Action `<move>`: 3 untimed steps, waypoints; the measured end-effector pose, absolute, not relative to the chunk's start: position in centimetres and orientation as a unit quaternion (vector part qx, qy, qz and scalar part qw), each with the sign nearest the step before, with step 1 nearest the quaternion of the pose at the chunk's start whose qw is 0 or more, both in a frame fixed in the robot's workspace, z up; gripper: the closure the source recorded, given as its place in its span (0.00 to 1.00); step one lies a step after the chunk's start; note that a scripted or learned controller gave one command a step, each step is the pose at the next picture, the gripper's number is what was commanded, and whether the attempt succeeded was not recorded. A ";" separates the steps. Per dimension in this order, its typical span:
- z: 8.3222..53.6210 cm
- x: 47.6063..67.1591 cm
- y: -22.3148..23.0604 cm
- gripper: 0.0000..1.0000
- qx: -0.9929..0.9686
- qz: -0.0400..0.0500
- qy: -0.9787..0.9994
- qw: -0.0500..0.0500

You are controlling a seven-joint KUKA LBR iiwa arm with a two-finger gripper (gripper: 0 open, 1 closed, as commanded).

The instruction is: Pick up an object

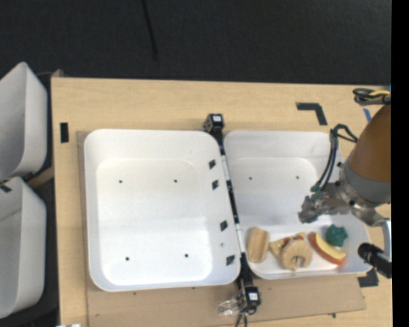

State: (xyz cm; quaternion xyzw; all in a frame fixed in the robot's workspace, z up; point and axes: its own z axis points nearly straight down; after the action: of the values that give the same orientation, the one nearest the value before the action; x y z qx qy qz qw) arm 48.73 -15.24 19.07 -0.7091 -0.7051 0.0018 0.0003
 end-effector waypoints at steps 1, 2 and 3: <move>27.7 49.1 -17.2 1.00 -0.707 -0.002 -0.708 -0.006; 32.8 49.1 -11.7 1.00 -0.704 -0.002 -0.710 -0.003; 19.8 48.7 -11.0 1.00 -0.707 0.003 -0.707 0.005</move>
State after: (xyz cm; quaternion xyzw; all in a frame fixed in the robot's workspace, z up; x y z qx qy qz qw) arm 48.75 -11.05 19.79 -0.7071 -0.7071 0.0035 0.0049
